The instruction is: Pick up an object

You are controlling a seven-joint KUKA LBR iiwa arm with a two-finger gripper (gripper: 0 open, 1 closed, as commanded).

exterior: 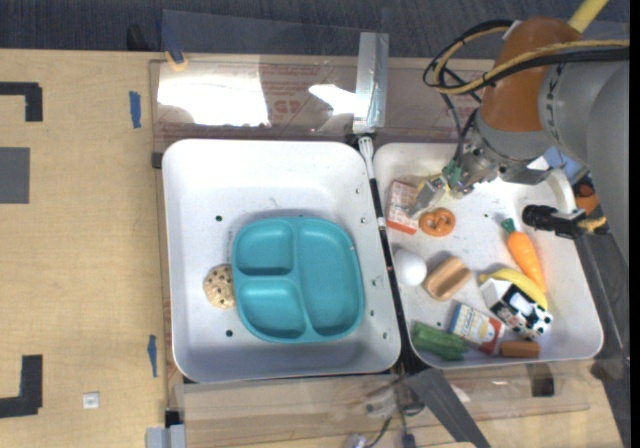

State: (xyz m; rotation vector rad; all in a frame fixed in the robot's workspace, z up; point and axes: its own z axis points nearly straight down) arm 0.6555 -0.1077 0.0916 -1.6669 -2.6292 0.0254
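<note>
My gripper (452, 179) hangs low over the back left part of the right bin (590, 331), under the grey arm with its orange band. Just below and left of it lie a small red and white box (402, 204) and an orange pretzel-like ring (437, 223). Further forward in the same bin are a white egg (411, 269), a tan bun (446, 277), an orange carrot (524, 251), a yellow banana (515, 286), a small carton (475, 324) and a green piece (437, 340). I see nothing clearly held.
The left bin (190, 176) holds a teal divided plate (296, 277) with a cookie (219, 286) at its left side. A black and white toy (527, 313) and a brown sausage (520, 348) lie at the right bin's front right. Cables loop above the arm.
</note>
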